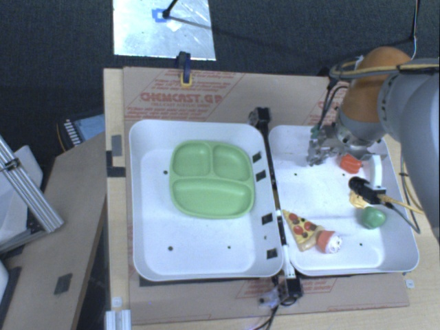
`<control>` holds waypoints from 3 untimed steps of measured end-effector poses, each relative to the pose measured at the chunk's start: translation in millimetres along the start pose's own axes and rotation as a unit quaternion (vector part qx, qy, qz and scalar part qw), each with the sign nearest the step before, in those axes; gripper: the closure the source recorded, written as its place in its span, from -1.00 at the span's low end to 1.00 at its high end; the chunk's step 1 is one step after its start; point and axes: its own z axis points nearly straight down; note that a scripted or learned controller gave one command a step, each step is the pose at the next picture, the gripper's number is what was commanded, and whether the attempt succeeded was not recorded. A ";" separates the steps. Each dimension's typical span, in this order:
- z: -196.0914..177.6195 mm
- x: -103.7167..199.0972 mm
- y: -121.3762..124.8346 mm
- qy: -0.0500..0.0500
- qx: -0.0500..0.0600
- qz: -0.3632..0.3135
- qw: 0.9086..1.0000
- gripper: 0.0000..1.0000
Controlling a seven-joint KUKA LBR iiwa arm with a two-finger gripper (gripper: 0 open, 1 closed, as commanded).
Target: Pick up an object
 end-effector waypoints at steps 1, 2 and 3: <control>-64.2 -5.3 5.1 0.000 -0.002 0.000 1.000 1.00; -127.1 0.1 3.0 0.000 -0.002 -0.001 1.000 1.00; -182.2 0.0 5.1 0.000 -0.002 -0.001 1.000 1.00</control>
